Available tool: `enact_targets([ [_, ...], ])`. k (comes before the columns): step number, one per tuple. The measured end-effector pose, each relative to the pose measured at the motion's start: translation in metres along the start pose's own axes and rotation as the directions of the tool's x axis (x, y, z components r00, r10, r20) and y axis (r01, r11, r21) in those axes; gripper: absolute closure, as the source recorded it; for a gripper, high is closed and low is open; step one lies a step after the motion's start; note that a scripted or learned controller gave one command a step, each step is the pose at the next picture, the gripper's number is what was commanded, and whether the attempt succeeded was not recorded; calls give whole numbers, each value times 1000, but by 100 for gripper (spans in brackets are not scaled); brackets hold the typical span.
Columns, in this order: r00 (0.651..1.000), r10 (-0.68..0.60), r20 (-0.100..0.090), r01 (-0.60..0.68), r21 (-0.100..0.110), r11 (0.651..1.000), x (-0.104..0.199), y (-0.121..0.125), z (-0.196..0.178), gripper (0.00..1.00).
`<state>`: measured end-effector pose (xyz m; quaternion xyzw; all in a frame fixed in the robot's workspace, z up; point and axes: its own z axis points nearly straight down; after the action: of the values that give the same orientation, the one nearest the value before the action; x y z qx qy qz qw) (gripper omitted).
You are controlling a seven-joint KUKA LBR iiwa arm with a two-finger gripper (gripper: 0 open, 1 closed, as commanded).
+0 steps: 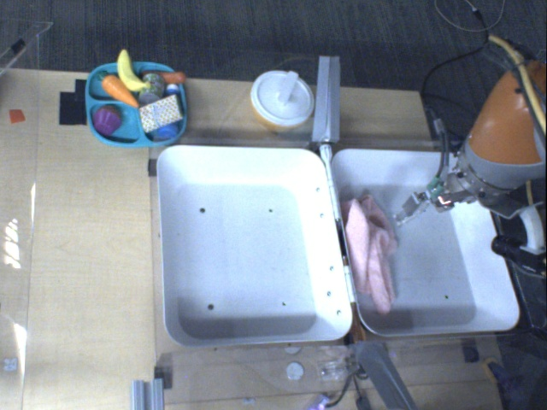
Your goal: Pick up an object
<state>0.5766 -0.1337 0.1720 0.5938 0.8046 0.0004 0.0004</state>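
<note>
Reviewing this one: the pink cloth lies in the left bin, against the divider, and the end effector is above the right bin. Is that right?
Not quite. The pink cloth lies in the right bin, against its left wall by the divider, not in the left bin. The camera view shows this. The end effector is indeed above the right bin, just right of the cloth.

A rounded orange band (504, 126) is seen capping the arm beside the right bin (444, 319); beneath it a grey collar (504, 171) is wrapped around the wrist; darker grey and black housing is made out below that, toward the bin's right rim; slim metallic gripper (408, 208) parts are carried over the bin's floor, with small red and green marks noted at their base; a yellowish hose (513, 54) and thin black cables (457, 7) are seen looping above the band, beyond the bin's far edge.
</note>
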Motion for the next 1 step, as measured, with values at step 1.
enact_targets([
  [1, 1000, -14, 1, 14, -2, 1000, 23, 35, 79, 0],
])
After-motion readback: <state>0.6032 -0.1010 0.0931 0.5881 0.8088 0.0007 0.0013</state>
